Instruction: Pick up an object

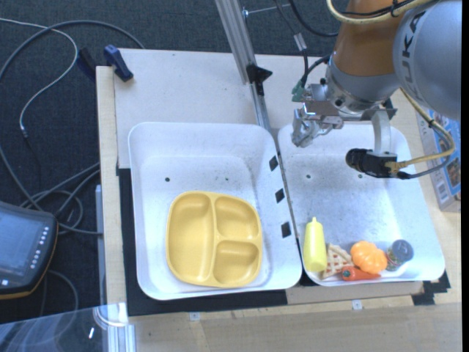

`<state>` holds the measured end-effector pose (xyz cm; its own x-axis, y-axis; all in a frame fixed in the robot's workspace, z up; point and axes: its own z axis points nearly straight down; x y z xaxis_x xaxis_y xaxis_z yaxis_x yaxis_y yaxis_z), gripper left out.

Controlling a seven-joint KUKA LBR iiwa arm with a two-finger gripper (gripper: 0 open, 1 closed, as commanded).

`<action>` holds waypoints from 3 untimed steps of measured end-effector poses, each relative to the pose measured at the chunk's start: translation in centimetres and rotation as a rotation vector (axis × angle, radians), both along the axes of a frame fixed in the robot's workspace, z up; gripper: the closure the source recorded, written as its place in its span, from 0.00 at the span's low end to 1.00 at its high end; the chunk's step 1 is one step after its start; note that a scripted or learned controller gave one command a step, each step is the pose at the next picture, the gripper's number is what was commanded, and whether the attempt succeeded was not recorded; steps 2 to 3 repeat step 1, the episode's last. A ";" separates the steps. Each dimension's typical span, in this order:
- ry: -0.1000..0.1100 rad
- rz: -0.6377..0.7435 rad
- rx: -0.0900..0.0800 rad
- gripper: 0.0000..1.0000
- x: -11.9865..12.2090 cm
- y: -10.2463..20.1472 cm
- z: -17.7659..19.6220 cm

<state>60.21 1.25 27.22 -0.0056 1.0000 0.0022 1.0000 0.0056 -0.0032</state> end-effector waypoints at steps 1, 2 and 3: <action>0.002 0.000 0.000 1.00 0.3 4.6 -2.0; 0.002 0.000 0.000 1.00 0.3 4.6 -2.0; 0.002 0.000 0.000 1.00 0.3 4.6 -2.0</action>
